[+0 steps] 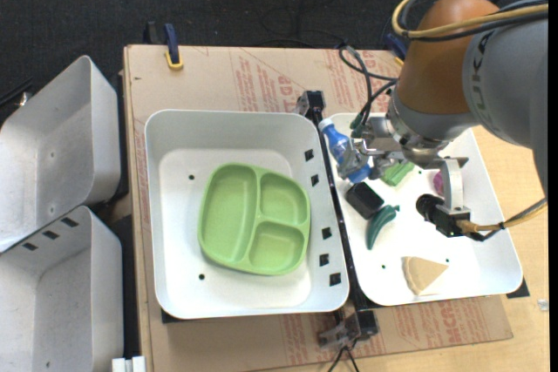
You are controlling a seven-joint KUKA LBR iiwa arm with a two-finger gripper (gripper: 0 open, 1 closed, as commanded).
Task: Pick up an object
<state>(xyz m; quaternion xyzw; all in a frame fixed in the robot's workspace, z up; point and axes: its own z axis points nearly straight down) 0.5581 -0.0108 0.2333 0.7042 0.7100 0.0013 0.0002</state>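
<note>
My gripper [370,154] hangs low over the left part of the right bin [488,261], under the arm's orange band. A blue bottle-shaped thing with a pale cap [338,149] lies right beside it, against the bin's left wall. It may be touching the gripper, but I cannot tell. Just below sit a black block [364,199] and a dark green curved piece [381,225]. A light green piece [398,173] and a pink thing [439,182] peek out from under the wrist. A tan wedge [425,273] lies near the front.
The left bin [174,274] holds a light green divided plate [255,219]. The divider between the bins runs just left of the gripper. Spare white bins [52,152] stand off the bench at the left.
</note>
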